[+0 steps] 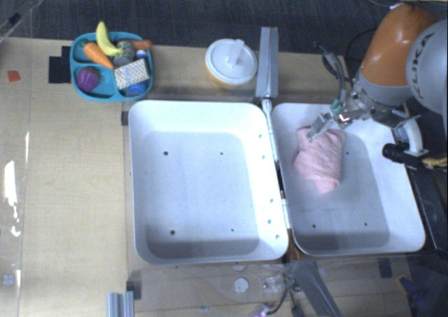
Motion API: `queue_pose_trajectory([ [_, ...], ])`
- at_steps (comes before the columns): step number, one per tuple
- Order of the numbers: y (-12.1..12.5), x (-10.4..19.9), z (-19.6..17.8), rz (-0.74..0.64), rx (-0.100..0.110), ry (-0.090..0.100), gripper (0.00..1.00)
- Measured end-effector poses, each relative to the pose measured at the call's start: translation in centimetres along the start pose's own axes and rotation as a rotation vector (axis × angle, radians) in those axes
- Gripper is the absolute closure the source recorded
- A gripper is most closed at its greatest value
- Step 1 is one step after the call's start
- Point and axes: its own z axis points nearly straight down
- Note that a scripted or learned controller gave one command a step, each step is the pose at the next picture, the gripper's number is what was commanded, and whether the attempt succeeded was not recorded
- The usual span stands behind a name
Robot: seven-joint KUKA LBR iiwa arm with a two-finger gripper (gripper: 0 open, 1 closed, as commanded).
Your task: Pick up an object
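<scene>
Two shallow white plastic bins [198, 116] [364, 242], one crumpled pink cloth [320, 160], one blue toy-food tray [78, 89], one white lidded cup [231, 62].

No readable text, labels, numbers

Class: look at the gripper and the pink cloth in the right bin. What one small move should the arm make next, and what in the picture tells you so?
Probably a short drop straight down onto the pink cloth. The gripper sits over the cloth's upper end in the right bin, and nothing shows between its fingers, so no grasp is evident yet. How high it hangs above the cloth cannot be judged from this slanted view.
</scene>
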Motion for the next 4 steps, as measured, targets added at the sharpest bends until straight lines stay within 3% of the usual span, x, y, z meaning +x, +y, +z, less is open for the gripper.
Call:
queue_pose_trajectory([
  [1, -0.4, 0.4, 6.7, -0.071, -0.006, -0.002, 0.0],
  [2, 2.6, -0.4, 6.8, 0.168, 0.004, 0.003, 0.0],
  [3, -3.3, 2.1, 6.6, 0.163, -0.006, -0.002, 0.0],
  [4, -9.1, -1.6, 6.6, 0.165, -0.006, -0.006, 0.0],
])
